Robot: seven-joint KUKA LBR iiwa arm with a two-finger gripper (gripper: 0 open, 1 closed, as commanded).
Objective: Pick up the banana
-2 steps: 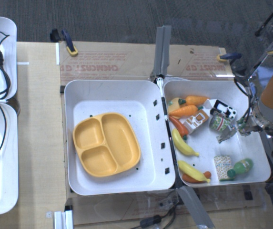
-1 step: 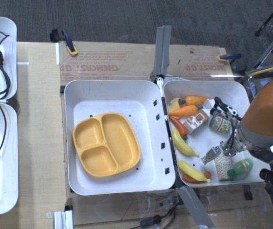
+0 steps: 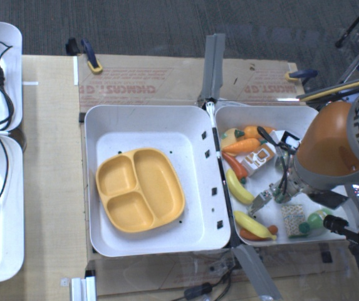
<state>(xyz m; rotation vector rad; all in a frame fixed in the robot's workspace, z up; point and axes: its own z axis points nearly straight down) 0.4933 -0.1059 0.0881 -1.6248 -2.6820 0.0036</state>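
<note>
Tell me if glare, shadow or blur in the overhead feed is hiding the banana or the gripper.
Camera view: lighting is even and soft, with no strong glare on the white bins. The banana reads sharp and clear. The gripper is small and cluttered against toys, so its fingertips are hard to make out. The arm throws only a faint shadow.

A plate (image 3: pixel 140 190) lies in the left bin (image 3: pixel 98 168); bananas (image 3: pixel 239 187) in the right bin (image 3: pixel 254 110).

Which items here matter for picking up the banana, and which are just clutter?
Job: banana; second banana; gripper; right bin.

Lying about: yellow divided plate in left bin; carrot; sponge.
</note>
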